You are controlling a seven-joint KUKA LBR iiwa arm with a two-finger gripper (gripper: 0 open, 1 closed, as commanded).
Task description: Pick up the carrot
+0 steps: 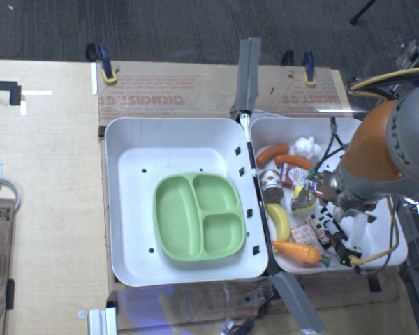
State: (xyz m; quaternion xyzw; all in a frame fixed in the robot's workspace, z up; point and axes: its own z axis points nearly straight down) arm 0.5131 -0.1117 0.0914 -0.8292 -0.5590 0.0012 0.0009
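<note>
Orange carrot (297,252) lies at near edge of right bin (398,257), below-left of gripper (314,199); finger state I cannot tell; step seems approach; next move needs descent onto carrot.

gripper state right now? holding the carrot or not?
Gripper: over the right bin, open or shut cannot be told. Carrot lies in that bin near its front wall, not held.
</note>
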